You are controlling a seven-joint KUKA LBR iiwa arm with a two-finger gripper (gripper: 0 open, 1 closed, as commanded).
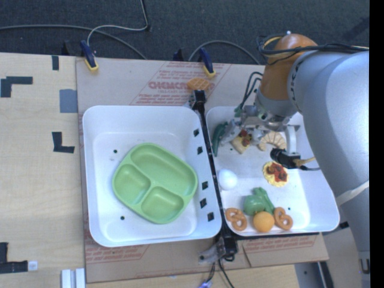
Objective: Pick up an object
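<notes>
Seen from above, the gripper [255,125] hangs low over the far end of the right bin [318,212], at the end of the grey arm [336,119] with its orange band [282,71]. Whether it is spread or closed cannot be told; the wrist hides it.

A small brown-and-red piece [243,141] lies right under the gripper, and whether they touch cannot be told. A dark green item [219,133] sits just left of the gripper, against the bin wall. A pale waffle-like disc [273,141] lies just right of it.

Nearer the camera than the gripper lie a yellow-and-red disc [276,174] and a white egg [227,179]. Further still toward the camera sit a green vegetable [257,201], an orange [263,221] and two pretzels [236,218].

Well left of the gripper, the left bin [102,131] holds a green plate [155,182] with three compartments.
</notes>
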